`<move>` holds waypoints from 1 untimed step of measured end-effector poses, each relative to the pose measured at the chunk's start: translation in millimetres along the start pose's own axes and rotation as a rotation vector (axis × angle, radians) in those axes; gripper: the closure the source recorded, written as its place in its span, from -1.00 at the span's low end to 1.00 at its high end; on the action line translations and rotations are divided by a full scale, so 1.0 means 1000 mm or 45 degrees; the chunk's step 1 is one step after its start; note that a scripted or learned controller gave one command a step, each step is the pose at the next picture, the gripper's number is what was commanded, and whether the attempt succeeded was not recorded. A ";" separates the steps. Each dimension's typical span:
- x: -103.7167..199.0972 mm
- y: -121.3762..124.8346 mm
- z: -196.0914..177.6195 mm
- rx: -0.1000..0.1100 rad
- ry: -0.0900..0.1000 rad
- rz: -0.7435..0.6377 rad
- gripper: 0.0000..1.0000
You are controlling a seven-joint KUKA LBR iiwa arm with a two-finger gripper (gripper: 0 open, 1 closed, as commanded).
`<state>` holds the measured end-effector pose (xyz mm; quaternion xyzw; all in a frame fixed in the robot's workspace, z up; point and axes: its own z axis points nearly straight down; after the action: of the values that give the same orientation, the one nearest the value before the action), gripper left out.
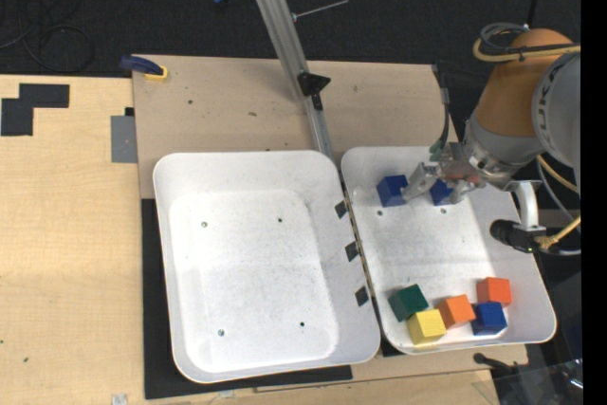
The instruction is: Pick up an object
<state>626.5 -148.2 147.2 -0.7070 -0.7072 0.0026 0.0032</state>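
My gripper (438, 181) hangs low over the far end of the right bin (446, 247), directly at a small blue cube (442, 193) that shows just beneath it. A second blue cube (391, 190) lies a little to its left, near the bin's far left corner. At the bin's near end a cluster of cubes lies together: green (409, 301), yellow (427, 324), orange (458, 308), red-orange (494, 290) and another blue (489, 317). The wrist hides part of the cube under the gripper.
The left bin (248, 256) stands beside the right one, with black clips along the shared rim. A slanted aluminium bar (285, 43) rises behind the bins. The arm's orange band (517, 100) and cables fill the right side.
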 end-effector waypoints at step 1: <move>0.001 -0.001 0.054 0.001 0.001 0.000 -1.00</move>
<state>625.0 -147.0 92.9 -0.7071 -0.7071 0.0025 0.0035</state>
